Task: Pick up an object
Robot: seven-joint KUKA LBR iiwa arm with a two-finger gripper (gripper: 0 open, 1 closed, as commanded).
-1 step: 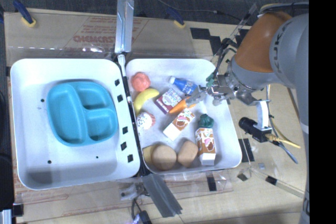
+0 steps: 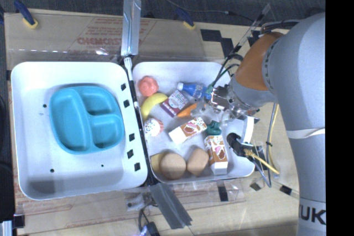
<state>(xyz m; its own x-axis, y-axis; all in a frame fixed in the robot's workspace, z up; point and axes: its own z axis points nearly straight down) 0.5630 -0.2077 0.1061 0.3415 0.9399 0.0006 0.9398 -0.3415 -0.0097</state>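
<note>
Over the right bin [image 2: 166, 70], the tool [image 2: 221, 110] hangs above the clutter beside the teal-capped bottle [image 2: 213, 131]; whether it is apart or together I cannot tell, so nothing looks lifted yet.

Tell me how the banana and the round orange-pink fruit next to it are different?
The banana is yellow, while the orange-pink fruit is peachy orange. The banana is long and curved; the fruit is round like a ball. The banana lies nearer the middle of the right bin, and the fruit sits above it in this view, closer to the bin's top corner. Both rest in the same bin, against its left wall.
</note>
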